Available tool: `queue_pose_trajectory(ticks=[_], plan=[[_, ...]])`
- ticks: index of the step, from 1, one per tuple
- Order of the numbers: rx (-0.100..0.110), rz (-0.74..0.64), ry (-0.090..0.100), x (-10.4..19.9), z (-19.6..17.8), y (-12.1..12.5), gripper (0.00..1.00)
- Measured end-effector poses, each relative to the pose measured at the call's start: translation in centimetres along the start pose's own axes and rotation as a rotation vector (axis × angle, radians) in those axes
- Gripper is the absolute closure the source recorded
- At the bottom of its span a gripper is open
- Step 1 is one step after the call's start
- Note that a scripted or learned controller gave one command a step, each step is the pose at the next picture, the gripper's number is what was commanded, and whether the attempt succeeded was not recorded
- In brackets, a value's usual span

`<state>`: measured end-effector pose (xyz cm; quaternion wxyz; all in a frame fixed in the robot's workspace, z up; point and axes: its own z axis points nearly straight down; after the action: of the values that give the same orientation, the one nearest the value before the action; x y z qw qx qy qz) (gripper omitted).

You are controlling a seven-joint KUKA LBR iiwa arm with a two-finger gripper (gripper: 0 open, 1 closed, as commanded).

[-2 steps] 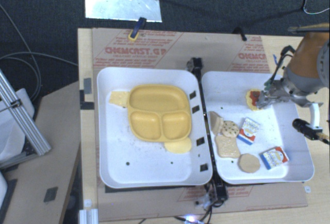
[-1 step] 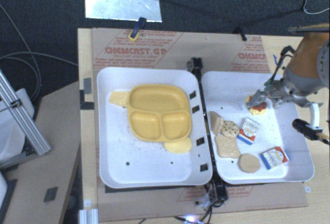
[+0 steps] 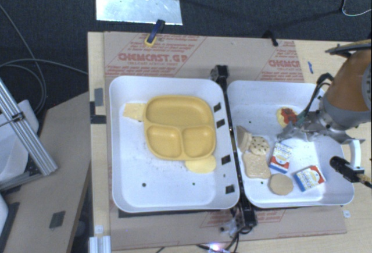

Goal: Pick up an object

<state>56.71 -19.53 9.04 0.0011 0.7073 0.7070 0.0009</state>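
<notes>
My gripper [image 3: 292,129] hangs low over the right bin [image 3: 256,95], reaching in from the right. It sits just below a red and yellow toy food piece [image 3: 285,113] and just above a small white, blue and red carton [image 3: 281,156]. A second small carton [image 3: 309,178] lies near the bin's front right. Left of the gripper lie a chocolate-chip cookie [image 3: 258,145], a tan toast-like slice [image 3: 255,165] and a round tan biscuit [image 3: 281,184].
The left bin [image 3: 125,188] holds a yellow divided plate [image 3: 178,127], a pale yellow slice [image 3: 133,111] at its left and a yellow round piece [image 3: 201,164] at its front. A black divider [image 3: 228,129] separates the bins. The grey arm [image 3: 349,100] covers the right bin's right side.
</notes>
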Motion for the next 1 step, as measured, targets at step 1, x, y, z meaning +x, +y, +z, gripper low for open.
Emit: queue_pose_trajectory(ticks=[1], plan=[[-0.004,-0.011,0.000,4.46,0.53,6.28,0.00]])
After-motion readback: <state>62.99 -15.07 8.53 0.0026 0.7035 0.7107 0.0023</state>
